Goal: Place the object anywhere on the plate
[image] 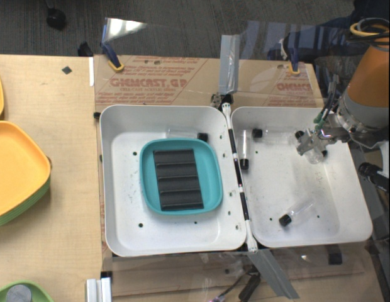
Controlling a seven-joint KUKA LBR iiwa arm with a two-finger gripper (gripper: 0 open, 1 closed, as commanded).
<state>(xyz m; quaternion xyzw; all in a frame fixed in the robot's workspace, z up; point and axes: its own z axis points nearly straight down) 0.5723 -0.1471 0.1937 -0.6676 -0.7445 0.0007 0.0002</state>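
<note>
Teal plate [212,176] sits in the left white bin [119,231], roughly centred, and carries a dark ribbed rectangular block [177,179] lying flat along its middle. Beside it, sharing a central seam, lies the right white bin [346,228], where several small things are scattered: a clear tube with a black cap [243,150] lies close to the left wall, a small black piece [258,133] rests near the far wall, and another clear item with a black end [294,214] lies toward the near edge. The arm [371,87], with its orange band, reaches in from the right, and the gripper [311,145] hangs over the far right part of the right bin, well apart from the plate. Something pale and clear shows at the gripper's tip, but the view is too blurred there to tell whether it is gripped or whether the hand is spread or closed. A small black object [202,137] lies in the left bin just beyond the plate's far rim. Stacked yellow dishes [16,172] rest on the wooden bench [63,257] at left, well away from both bins.
</note>
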